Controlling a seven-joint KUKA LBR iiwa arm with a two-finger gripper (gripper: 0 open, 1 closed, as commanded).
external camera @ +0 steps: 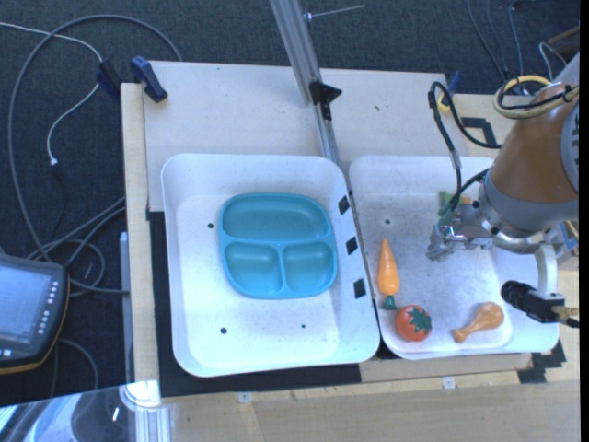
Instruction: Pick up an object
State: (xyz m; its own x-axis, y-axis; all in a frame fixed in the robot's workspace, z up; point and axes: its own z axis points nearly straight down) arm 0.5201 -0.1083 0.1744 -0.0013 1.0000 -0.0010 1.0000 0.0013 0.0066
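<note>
The gripper (448, 239) hung low over the right bin (416, 178), near its middle; whether its fingers were spread or pressed together could not be told, and nothing showed between them. In that bin, a carrot (387, 265) lay toward the wall shared with the left bin (189, 191), a tomato (413, 322) sat just below the carrot near the front rim, and a chicken drumstick (479, 321) lay beside the tomato, toward the arm's side. A blue divided plate (276, 244) rested in the left bin.
</note>
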